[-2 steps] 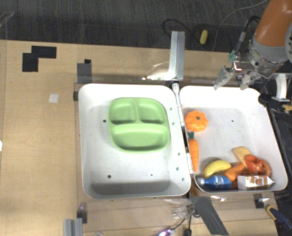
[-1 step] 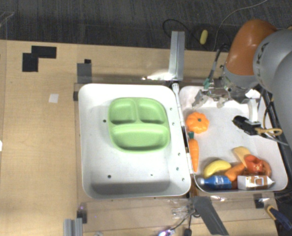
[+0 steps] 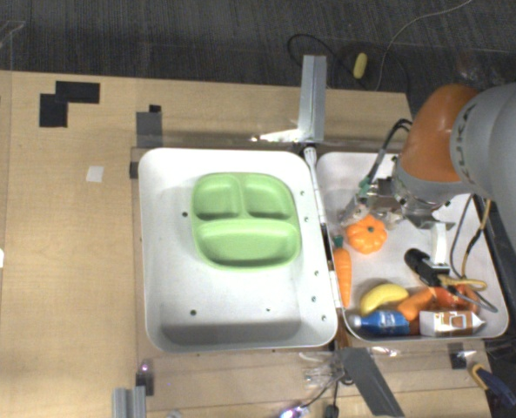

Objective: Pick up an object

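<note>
Grey arm [image 3: 501, 138] with its orange band [image 3: 436, 142] enters from the right and bends down over the right bin [image 3: 327, 177], wrist pointing toward the bin floor. Its gripper [image 3: 381, 205] sits low, just above and touching the top of a small orange pumpkin [image 3: 365, 236]; whether it is open or closed cannot be determined. The pumpkin is round, ribbed, with a green stem, and rests on the bin floor near the left wall. A carrot [image 3: 343, 274], a banana [image 3: 383, 298] and a blue bottle [image 3: 381, 323] lie nearer the front. The left bin [image 3: 162, 233] holds a green divided plate [image 3: 244, 219].
</note>
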`<state>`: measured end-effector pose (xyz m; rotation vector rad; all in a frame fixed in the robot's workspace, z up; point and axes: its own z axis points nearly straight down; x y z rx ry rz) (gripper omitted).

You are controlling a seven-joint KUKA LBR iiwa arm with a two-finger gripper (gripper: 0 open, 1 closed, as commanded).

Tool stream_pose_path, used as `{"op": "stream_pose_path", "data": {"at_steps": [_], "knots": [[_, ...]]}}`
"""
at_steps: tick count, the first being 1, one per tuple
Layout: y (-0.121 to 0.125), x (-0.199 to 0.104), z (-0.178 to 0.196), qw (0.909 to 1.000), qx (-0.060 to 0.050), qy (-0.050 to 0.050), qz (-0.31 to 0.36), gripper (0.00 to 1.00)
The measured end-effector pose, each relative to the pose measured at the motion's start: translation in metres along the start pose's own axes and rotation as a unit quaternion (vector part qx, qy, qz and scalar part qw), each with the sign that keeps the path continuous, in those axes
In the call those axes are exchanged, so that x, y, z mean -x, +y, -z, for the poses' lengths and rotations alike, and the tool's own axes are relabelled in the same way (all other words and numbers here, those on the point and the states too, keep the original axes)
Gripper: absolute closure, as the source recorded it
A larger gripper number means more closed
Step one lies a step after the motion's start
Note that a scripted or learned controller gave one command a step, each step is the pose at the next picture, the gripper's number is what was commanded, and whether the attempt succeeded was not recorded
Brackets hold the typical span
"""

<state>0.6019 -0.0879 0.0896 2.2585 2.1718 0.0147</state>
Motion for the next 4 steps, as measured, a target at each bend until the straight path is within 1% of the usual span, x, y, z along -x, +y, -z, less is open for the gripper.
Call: {"op": "stream_pose_path", "data": {"at_steps": [1, 2, 3, 4], "knots": [[0.065, -0.001, -0.003, 0.9998, -0.002, -0.001, -0.019, 0.0], [-0.011, 0.0, 0.0, 1.0, -0.001, 0.0, -0.005, 0.0], [-0.008, -0.002, 0.011, 1.0, 0.003, 0.001, -0.005, 1.0], [0.037, -0.039, 0.096, 0.9999, -0.003, 0.0, 0.017, 1.0]]}}
